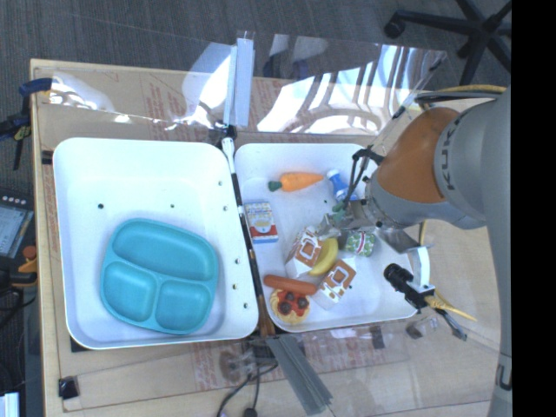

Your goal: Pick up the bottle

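tool (346,218) low in right bin (261,165) — bottle (334,182) just beside it at 11 o'clock; grip state can't tell.

A brown bench (130,102) is carrying two white bins side by side: the left bin (78,159) and the right bin (261,168), touching.

Dark grey carpet floor (130,16). Black office chair base (452,11) top right. Brown bench top (113,81) with clear plastic sheeting (330,85) along its back edge, strong glare on it. Black cables (239,398) at front.
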Motion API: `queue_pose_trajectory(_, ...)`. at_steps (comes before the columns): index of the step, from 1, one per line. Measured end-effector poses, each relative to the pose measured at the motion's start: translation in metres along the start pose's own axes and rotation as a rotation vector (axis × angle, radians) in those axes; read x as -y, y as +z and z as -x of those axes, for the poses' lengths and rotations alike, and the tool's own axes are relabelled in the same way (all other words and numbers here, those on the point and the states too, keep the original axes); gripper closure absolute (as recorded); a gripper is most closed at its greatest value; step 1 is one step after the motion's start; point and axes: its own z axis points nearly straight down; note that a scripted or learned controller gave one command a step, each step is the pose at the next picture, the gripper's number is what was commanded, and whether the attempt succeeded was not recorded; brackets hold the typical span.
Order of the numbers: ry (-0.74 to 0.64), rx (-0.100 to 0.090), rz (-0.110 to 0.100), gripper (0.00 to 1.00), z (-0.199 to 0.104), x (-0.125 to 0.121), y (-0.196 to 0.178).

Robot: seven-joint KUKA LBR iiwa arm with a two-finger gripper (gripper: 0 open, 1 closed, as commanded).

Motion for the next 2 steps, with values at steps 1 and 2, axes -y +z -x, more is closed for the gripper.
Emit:
queue_pose_trajectory(1, 0.02, -0.007, -0.043, 1.0, -0.037, 0.054, -0.143)
queue_pose_trajectory(2, 0.033, -0.007, -0.046, 1.0, -0.086, -0.026, -0.126)
